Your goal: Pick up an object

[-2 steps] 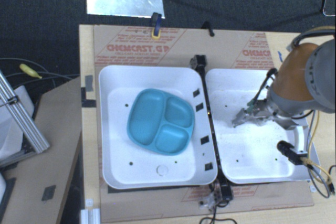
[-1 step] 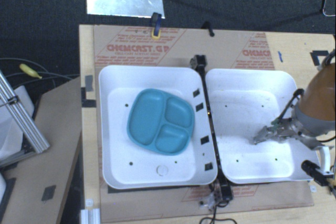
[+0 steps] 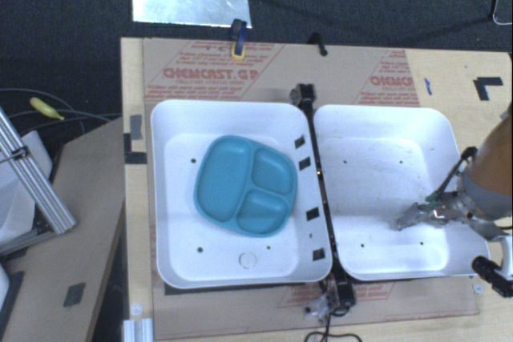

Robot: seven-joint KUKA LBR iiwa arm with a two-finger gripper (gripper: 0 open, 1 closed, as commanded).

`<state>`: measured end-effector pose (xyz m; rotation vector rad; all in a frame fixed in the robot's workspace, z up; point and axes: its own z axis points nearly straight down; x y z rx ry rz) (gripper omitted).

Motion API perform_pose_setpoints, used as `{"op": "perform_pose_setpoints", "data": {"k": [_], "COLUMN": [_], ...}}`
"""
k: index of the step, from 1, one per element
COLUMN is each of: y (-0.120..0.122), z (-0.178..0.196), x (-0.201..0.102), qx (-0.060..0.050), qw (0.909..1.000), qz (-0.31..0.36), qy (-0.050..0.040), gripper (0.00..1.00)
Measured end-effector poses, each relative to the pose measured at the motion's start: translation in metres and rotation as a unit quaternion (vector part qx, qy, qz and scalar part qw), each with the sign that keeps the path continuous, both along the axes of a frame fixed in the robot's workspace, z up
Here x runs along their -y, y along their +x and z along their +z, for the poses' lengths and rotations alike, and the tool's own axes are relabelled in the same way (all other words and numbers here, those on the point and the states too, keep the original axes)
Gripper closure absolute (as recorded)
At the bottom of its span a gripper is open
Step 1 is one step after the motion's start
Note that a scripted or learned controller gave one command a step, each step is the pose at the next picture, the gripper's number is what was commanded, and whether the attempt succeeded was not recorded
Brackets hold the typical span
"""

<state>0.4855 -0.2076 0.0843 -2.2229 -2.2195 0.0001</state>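
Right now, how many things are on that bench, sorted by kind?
White bins: 2, left bin and right bin
Blue divided plates: 1, plate, lying in the left bin
Robot grippers: 1, gripper, over the right bin
Total: 4

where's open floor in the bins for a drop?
Right bin: bare floor from the centre divider to the tool near its right wall. Left bin: crowded, blue divided plate covers the middle; narrow margins along the walls.

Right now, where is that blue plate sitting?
The blue plate lies in the left white bin, near its middle, well away from the gripper over the right bin.
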Motion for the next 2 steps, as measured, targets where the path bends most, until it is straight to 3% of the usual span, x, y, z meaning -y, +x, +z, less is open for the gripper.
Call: {"op": "perform_pose_setpoints", "data": {"k": [1,2], "y": [0.002,0.08], "z": [0.036,0.018], "x": [-0.001,-0.041], "qx": [0.002,0.004], "qw": [1.0,1.0], "qz": [0.002,0.006], "qy": [-0.0009,-0.0005], "gripper": [0.0,0.0]}}
